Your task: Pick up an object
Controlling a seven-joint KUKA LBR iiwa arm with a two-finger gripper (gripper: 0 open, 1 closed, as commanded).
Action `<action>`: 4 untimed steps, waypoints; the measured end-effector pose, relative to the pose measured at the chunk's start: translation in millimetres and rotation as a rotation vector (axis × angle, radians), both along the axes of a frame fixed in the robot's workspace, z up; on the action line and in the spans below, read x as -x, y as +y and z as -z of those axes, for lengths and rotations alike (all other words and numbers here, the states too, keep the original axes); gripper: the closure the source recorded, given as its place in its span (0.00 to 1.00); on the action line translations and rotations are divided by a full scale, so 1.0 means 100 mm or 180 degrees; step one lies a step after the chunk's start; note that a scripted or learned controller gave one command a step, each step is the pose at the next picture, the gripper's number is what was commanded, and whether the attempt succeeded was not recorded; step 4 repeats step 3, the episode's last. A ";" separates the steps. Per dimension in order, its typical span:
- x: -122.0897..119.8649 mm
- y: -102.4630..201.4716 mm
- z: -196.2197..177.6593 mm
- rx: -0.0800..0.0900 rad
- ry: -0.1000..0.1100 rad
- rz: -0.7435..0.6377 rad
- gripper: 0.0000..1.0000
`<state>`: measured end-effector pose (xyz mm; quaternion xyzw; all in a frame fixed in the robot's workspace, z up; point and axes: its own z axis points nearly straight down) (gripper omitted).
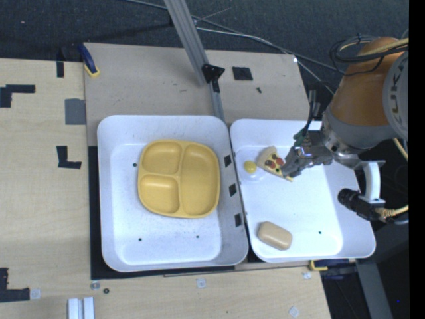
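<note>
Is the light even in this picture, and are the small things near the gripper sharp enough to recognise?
Camera view: light is soft and even, with faint shadows under the yellow plate and tan block; both white bins are bright, without strong glare. The small items by the gripper are blurry, hard to identify.

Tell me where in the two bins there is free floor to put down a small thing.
In the right bin, the floor between the gripper and the tan bar is bare. In the left bin, the strip below the yellow plate is free. It is crowded by the pizza slice and yellow ball.
</note>
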<state>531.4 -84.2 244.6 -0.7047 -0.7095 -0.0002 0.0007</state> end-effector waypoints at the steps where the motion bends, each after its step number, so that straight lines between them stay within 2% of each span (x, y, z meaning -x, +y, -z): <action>1: -0.14 0.55 -0.04 -0.0002 0.0001 -0.0003 1.00; 2: -0.30 1.17 0.05 0.0002 0.0004 -0.0002 1.00; 3: -0.41 1.65 0.26 0.0006 0.0007 0.0004 1.00; 4: -0.41 1.65 0.26 0.0006 0.0007 0.0004 1.00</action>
